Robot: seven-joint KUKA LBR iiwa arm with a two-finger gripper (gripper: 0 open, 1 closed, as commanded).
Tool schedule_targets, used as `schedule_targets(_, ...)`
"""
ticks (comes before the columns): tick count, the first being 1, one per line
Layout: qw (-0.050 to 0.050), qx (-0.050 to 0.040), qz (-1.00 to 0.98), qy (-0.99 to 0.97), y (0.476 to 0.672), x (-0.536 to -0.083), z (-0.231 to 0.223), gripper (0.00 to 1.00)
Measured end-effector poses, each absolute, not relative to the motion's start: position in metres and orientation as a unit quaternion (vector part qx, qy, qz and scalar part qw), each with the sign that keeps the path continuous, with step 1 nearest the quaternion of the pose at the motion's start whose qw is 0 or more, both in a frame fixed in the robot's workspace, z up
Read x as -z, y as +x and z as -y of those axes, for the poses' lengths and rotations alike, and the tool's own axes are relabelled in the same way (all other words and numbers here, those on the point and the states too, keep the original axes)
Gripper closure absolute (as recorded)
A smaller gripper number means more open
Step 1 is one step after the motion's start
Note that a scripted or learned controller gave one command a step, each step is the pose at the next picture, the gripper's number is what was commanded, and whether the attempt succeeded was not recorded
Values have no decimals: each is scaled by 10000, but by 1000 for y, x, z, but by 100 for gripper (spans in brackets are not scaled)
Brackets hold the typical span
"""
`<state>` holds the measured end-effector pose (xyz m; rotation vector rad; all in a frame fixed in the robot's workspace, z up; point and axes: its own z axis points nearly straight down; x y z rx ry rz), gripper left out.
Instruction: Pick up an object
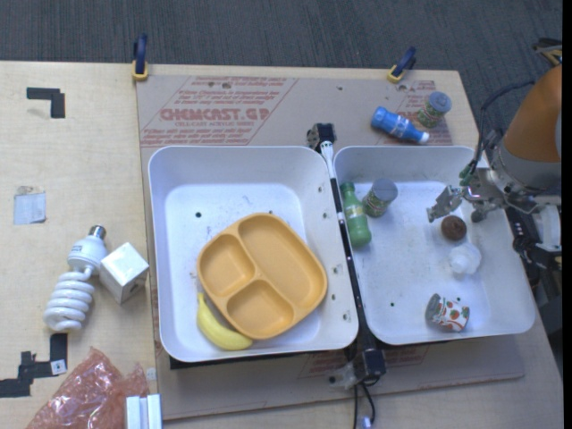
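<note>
Pincer over right bin, at 2 o'clock; open or clenched, cannot tell. Brown ball just below, round and slippery. Could roll away toward clear lump at 6 o'clock.

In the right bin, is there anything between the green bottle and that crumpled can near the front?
No. In the camera view, only bare white bin floor lies between the green bottle and the crumpled can.
</note>
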<state>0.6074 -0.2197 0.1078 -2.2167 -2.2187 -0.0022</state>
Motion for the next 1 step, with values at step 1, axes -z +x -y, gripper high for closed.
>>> schedule_targets(1,-4,6,7067,-7075,608,-118,221,100)
